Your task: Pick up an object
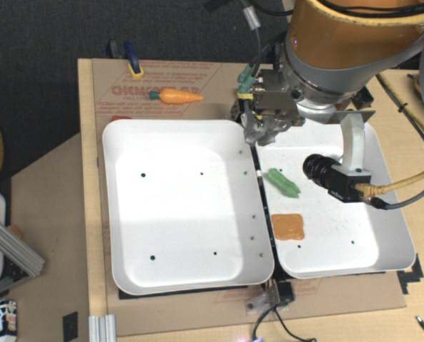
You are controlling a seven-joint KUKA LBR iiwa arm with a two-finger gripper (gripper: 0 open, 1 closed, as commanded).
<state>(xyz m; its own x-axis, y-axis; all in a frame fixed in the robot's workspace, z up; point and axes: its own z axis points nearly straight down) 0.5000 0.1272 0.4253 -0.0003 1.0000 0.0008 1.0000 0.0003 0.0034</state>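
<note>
In the right shallow white plastic bin (383,258) I note two objects: a small green pod-shaped piece (283,182) lying slantwise near the divider, and below it a flat tan-orange square slab (288,226), apart from it. The grey two-finger gripper (260,134) hangs over the bin's upper left corner; its grip I cannot tell. An orange toy carrot (177,97) lies on the cardboard behind the left white bin (119,191).

the two white bins (176,198) look like smooth, slightly glossy plastic, resting on a matt brown cardboard sheet (162,84) printed in red. the arm's orange band (361,13) shines like polished metal. in the right bin lie a glossy green piece (283,182) and a matt tan slab (288,227); above the left bin, a smooth orange carrot (177,97).
</note>
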